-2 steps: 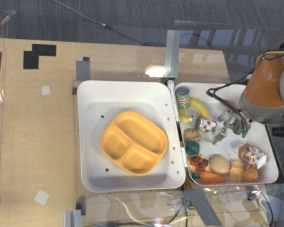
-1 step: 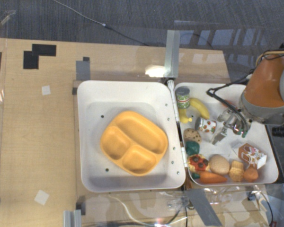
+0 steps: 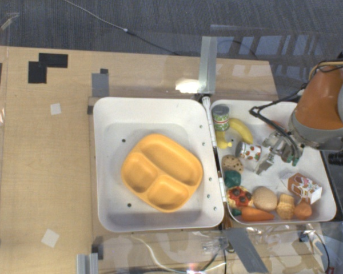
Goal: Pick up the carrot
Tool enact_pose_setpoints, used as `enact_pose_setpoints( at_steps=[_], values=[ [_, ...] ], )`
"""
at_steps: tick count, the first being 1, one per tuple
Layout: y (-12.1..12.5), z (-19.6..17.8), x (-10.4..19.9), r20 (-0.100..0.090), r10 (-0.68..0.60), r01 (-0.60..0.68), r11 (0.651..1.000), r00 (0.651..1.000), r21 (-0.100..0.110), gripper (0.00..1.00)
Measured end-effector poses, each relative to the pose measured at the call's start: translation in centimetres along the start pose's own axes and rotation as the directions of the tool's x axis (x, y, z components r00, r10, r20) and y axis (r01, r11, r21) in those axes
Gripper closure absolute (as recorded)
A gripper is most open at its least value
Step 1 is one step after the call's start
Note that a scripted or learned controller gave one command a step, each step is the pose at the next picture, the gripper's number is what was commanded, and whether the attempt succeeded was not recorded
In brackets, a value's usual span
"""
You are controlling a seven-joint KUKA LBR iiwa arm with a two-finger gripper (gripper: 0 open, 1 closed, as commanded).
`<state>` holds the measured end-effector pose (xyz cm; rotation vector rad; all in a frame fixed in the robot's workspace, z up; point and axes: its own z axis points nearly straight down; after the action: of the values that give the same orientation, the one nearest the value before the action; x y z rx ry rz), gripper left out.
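A pale wooden bench (image 3: 40,170) is filling most of the view, with black square markings (image 3: 46,66) lying near its far left corner. Dark grey carpet (image 3: 160,10) is stretching beyond it. A bright glare (image 3: 187,87) is reflecting off the bench's far middle.

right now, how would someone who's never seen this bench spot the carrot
Start at the right bin, the one crowded with toy food beside the bin holding the yellow tray. Follow its near edge along the bottom. The carrot lies there on its side below a tan bread roll; it is the only long, tapered orange piece, while its neighbours are rounder or blockier.
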<state>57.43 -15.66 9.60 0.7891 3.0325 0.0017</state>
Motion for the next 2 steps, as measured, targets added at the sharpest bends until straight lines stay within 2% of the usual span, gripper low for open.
enact_pose_setpoints(
  at_steps=[1,2],
  values=[
    [0.0,0.0,0.0,0.000,0.000,0.000,1.000,1.000,0.000,0.00],
    [0.2,-1.3,-0.2,0.009,-0.005,0.005,1.000,1.000,-0.003,1.00]
  ],
)
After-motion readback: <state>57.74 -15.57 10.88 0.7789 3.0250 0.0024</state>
